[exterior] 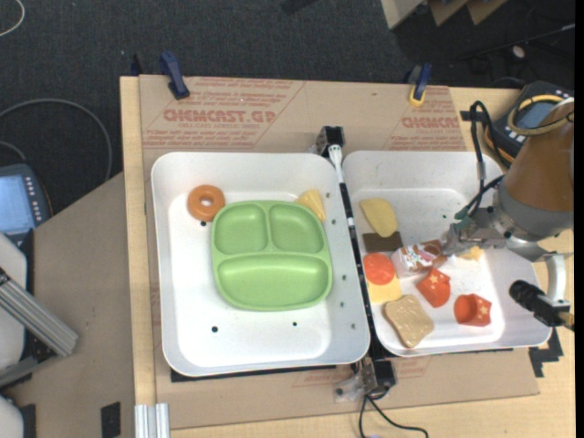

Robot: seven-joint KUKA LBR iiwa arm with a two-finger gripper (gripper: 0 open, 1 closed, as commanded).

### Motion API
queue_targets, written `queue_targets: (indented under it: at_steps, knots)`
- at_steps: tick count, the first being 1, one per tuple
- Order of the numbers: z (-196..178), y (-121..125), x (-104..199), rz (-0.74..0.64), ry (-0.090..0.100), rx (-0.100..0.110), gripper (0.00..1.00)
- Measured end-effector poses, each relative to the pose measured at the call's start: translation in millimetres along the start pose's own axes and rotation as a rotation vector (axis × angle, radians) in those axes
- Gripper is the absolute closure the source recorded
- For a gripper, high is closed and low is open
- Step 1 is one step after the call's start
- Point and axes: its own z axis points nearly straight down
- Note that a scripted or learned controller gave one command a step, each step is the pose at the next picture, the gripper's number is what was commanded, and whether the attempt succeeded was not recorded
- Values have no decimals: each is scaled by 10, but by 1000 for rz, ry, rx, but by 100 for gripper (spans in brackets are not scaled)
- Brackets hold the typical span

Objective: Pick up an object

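The right bin [429, 176] holds several toy foods. A pale yellow piece [379, 215] lies at its left, with a dark brown block [381, 242] just below it. A red round tomato [379, 266] sits on a yellow slab [383, 289]. A bread slice [408, 320] lies at the front. Two red pieces [434, 287] [473, 309] lie to the right of it. A red and white item [417, 257] lies mid-bin. My gripper [450, 247] is low in the bin, right at that item's right end, and a small yellow bit [471, 254] shows beside it.
The left bin [173, 272] carries a green divided plate [271, 254], an orange donut [206, 202] and a yellow wedge [313, 203]. A black divider with a clamp [332, 140] runs between the bins. The arm's orange band [543, 167] overhangs the right bin's right rim.
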Motion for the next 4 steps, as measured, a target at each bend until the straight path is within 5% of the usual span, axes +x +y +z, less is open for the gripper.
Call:
queue_targets:
  at_steps: [1,4]
  knots:
    - [11,-7,3,1,1,2,0]
    - [168,-328,339,11,-12,-14,0]
